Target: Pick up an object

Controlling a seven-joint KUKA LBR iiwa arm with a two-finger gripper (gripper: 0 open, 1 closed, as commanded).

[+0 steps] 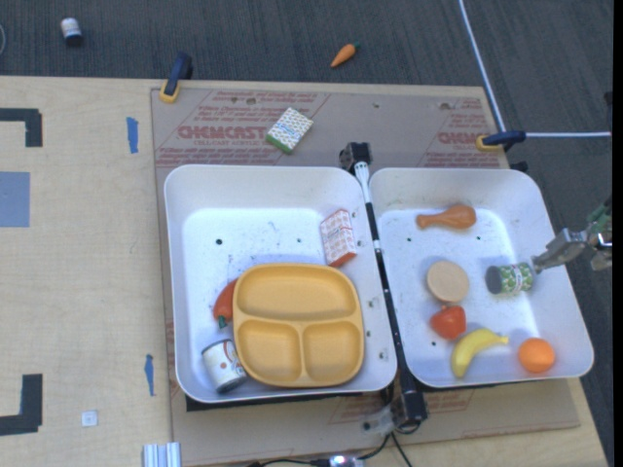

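- Reaching in from the right edge of the camera view, the gripper (531, 269) sits low over the right bin (555, 222), near the middle of its right wall.
- Its two metal fingers (557, 251) point left and close narrowly on the green-and-white can (511, 278), which lies on its side between their tips, just right of the bin's centre.
- Also in the right bin: a chicken drumstick (447, 218) near the far edge, a round tan disc (447, 282) about the middle, a red tomato (448, 321) just beside it toward the near edge, a banana (473, 349) along the near edge, and an orange (536, 355) in the near right corner.
- Filling the near half of the left bin (185, 261) is a yellow divided plate (298, 322).
- A red-and-white carton (338, 236) rests by that bin's right wall, touching the plate's far edge.
- A red item (225, 302) is partly hidden at the plate's left edge; a small white can (223, 365) lies in the near left corner.
- On the cardboard sheet (409, 129) beyond the bins lies a green-and-white box (289, 129).
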